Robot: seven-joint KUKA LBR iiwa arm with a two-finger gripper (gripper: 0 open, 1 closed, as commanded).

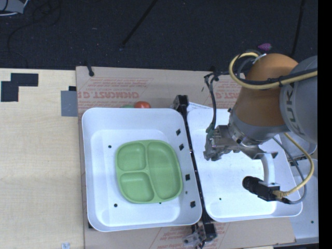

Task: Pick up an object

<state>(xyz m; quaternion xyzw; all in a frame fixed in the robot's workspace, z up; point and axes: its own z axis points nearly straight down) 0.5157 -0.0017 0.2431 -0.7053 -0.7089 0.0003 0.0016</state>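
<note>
Plate: a pale green plastic plate (149,171) with rounded corners and three moulded compartments, smooth and matte, lies flat in the middle of the left bin
Left bin: a shallow white plastic bin (98,139) with glossy sloped walls and small dark marks on its floor
Right bin: a second shallow white plastic bin (228,204), brightly lit, just beside the first, a black divider strip (188,154) between them
Red object: a small red rounded thing (141,105) sits just behind the left bin's far rim, on brown printed cardboard (129,90)
Desk: light wood-grain desk (36,160) with a grey square and black shapes marked on it; dark carpet with cables behind
Arm: grey metal with an orange band (264,95), yellow and black cables looped round it
Hand: the hand (213,150) is low over the right bin's left part, near the divider; whether its fingers are open or closed I cannot tell
</note>
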